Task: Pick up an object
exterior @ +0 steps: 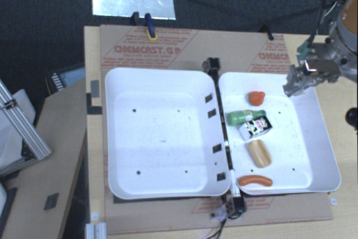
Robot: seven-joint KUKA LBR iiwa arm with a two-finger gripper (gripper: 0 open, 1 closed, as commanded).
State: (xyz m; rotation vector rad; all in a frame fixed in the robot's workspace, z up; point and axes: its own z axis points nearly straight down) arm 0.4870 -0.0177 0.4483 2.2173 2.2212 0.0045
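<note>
Claw (293, 88): grip state cannot tell. Down-left of it: one tomato (256, 98), one green bottle (245, 117), one carton (256, 127), one bun (259, 153), one sausage (255, 181).

Open floor across the left bin (162, 137) (items clustered along the right bin (313, 137) inner side).

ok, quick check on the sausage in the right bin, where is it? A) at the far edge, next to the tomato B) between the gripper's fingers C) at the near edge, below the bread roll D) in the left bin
C: the sausage lies at the right bin's near edge, just below the bread roll, with the gripper over the bin's far right corner.
</note>
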